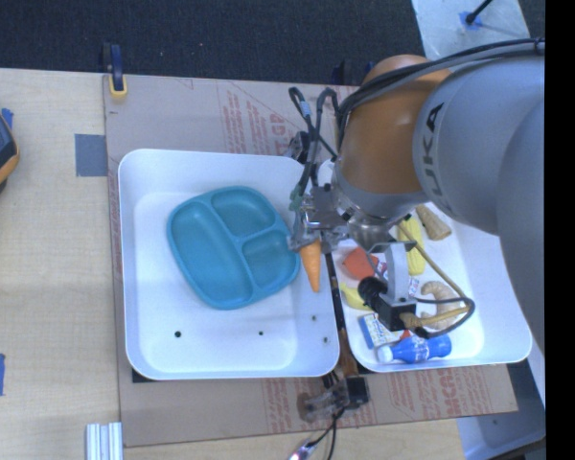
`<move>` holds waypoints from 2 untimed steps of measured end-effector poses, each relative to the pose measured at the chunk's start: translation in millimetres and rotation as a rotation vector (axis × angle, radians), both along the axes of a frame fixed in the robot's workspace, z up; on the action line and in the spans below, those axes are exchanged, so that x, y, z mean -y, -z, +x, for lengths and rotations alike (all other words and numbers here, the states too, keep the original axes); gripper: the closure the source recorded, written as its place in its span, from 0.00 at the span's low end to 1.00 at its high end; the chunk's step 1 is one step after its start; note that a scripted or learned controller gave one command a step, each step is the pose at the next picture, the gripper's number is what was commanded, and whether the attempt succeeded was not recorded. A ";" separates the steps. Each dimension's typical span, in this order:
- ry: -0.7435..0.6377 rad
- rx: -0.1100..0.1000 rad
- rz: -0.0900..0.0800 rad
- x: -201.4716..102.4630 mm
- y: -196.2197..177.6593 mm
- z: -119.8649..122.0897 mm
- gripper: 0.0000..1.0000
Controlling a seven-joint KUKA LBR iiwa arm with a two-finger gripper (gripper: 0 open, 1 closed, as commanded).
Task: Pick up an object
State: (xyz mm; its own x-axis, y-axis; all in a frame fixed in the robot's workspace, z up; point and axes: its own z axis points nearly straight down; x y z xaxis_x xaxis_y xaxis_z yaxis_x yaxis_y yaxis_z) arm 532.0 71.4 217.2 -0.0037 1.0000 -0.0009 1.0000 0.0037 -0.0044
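My jaws [311, 241] over the seam between the bins, orange carrot [311, 266] hanging at them, grip impossible to tell, blue divided plate [228, 247] in left bin [144, 333].

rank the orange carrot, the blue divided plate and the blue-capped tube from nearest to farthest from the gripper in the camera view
1. Orange carrot: right below the gripper, at the divide between the two bins.
2. Blue divided plate: in the left bin, its right edge close beside the gripper.
3. Blue-capped tube: at the near edge of the right bin, farthest off.
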 end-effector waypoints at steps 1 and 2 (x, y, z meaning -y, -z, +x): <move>-0.003 -0.002 -0.001 -38.0 12.5 -34.8 1.00; 0.001 0.001 0.000 27.4 -26.3 -56.1 1.00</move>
